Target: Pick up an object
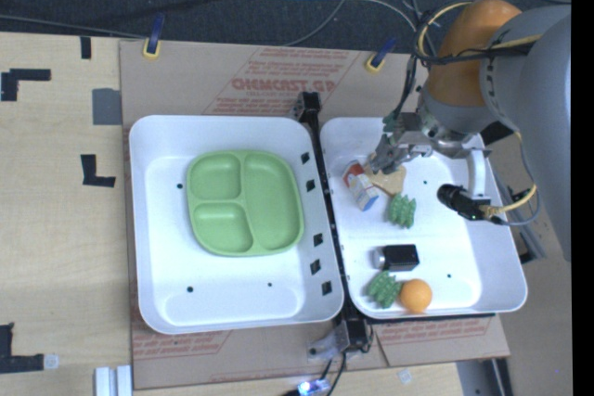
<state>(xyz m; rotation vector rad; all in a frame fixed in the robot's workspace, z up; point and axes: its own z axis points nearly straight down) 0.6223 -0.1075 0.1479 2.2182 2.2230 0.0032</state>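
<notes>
My gripper (384,159) hangs low over the upper left part of the right bin (492,292). Right beneath its tip lie a tan wedge-shaped piece (392,181) and a small red, white and blue item (361,186). I cannot see whether it touches either. Lower in that bin are a green leafy toy (402,210), a black box (399,257), a second green toy (382,289) and an orange ball (416,295).
The left bin (158,292) holds a green divided plate (245,202). A black divider with clips (323,227) runs between the bins. The grey arm with its orange band (473,51) and cables (483,199) overhangs the right bin's upper right.
</notes>
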